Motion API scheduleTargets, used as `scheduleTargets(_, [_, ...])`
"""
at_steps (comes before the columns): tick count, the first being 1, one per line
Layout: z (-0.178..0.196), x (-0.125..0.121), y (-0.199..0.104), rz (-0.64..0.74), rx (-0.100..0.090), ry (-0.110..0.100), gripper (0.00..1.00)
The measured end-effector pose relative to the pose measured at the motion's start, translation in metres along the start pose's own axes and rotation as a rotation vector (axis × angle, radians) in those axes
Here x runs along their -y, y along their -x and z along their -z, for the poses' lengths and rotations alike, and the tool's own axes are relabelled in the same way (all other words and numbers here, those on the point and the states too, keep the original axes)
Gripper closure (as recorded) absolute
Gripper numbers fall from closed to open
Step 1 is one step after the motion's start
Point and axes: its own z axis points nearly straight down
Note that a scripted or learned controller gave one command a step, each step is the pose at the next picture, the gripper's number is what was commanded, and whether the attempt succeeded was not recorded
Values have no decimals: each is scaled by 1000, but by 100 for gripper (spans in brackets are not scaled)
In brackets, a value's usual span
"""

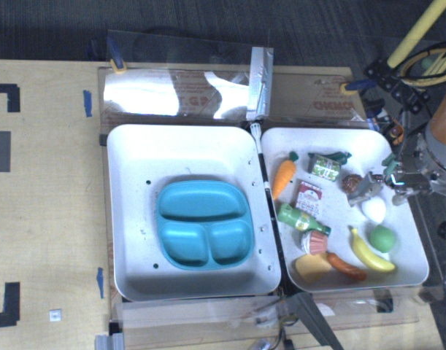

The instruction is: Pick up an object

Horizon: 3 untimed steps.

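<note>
- Your gripper [370, 186] hangs low at about two o'clock in the right bin [420, 265]. The metal tip lies just beside a small brown item [352, 184] and just above the white egg [374, 210].
- You cannot tell from this slant whether the gripper is spread or closed; nothing is visibly held in it, so treat the pick as not yet made.
- The nearest candidates are the egg, toward five o'clock of the tip, and the brown item at its nine o'clock. Judged from here, the egg is round and smooth and may roll out of a pinch.
- Centre over one thing before closing. The green ball [382, 238] and banana [371, 251] sit close at six o'clock of the egg and could be nudged.
- The carrot [283, 177], green bottle [301, 218] and red packet [308, 197] lie well apart toward nine o'clock.
- Leave the blue tray [204, 222] in the left bin [128, 195] alone.
- Lift straight up and check for something in the grip.
</note>
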Motion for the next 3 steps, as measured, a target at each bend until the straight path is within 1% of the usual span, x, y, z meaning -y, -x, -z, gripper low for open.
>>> scheduleTargets(1, [-141,-6,42,147,-1,-6,0])
scheduleTargets(2, [-94,-18,43,244,3,6,0])
scheduleTargets(3, [-187,-21,79,458,3,6,0])
